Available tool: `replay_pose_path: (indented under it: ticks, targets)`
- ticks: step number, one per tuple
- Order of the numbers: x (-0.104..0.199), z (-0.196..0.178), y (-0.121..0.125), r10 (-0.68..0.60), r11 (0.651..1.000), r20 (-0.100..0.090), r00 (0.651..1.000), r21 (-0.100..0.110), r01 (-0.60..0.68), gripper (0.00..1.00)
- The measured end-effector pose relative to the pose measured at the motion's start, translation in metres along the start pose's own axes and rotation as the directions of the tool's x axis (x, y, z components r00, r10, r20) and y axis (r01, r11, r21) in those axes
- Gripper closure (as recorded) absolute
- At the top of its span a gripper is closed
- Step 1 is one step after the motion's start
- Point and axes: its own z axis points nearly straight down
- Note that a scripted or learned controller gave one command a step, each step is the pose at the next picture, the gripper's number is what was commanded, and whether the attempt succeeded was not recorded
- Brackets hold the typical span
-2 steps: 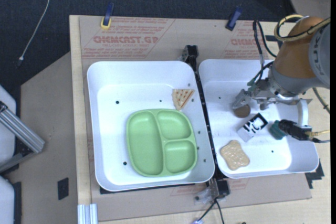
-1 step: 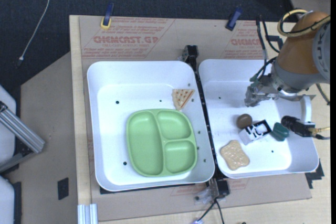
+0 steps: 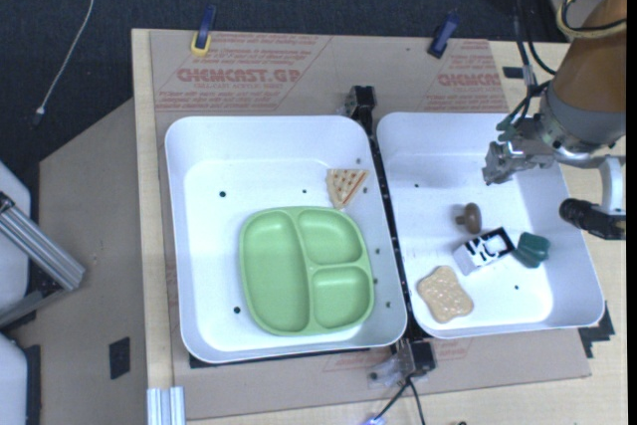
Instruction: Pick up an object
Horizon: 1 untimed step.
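**Missed Grab Likely in a Crowded Bin**

Found the gripper (image 3: 503, 161) hanging over the right bin (image 3: 559, 299) toward its 1 o'clock, above bare white floor. Could not tell whether spread or pressed together. Saw nothing held.

Spotted the likely targets apart from it, from the bin's centre down toward 7 o'clock:
- a small brown lump (image 3: 468, 214), rounded and dull
- a black-and-white block (image 3: 483, 249), boxy and hard-edged
- a teal piece (image 3: 532, 249), smooth, just beside the block at its 3 o'clock
- a tan toast-shaped slab (image 3: 444, 294), flat and porous-looking

Judged the risks as follows:
- Could close on nothing if lowered straight down.
- Could knock the teal piece while reaching for the block.
- Could slide off the slab, lying flush on slick plastic.
- Could send the lump rolling.

Noted in the left bin (image 3: 199, 214) a glossy green divided plate (image 3: 306, 269), with a lattice-textured wedge (image 3: 345, 184) at its 1 o'clock.
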Motion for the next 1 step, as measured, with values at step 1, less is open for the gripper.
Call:
replay_pose_path:
  ticks: [1]
  targets:
    - [-0.0003, -0.0493, 0.0019, -0.001, 1.000, 0.000, 1.000, -0.001, 0.001, 1.00]
